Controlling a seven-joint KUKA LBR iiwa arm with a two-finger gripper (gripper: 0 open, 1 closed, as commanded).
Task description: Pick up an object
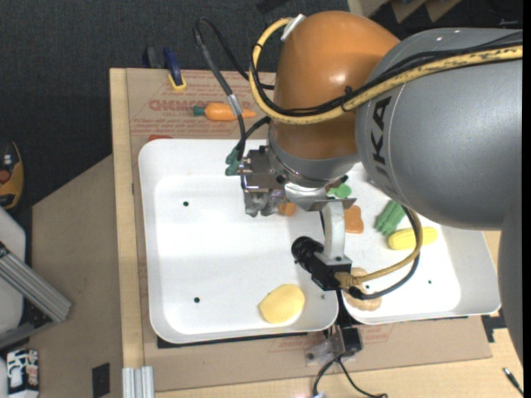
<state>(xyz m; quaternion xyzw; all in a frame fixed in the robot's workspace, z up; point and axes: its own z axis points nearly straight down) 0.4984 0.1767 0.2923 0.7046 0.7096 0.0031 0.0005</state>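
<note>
At the bottom centre a yellow lump (281, 303) lies in the left bin (170, 247), just beside the divide with the right bin (448, 301), which holds green (388, 217), orange (354, 220) and yellow (402, 239) pieces. Mid-frame the claw (264, 191) hangs over the left bin; I cannot tell its state. Beyond, the brown tabletop (133, 106) bears an orange tool (217, 112) before dark carpet (75, 23) in the upper left.

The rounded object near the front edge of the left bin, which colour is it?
Pale yellow; the rounded object shows in the camera view.
</note>
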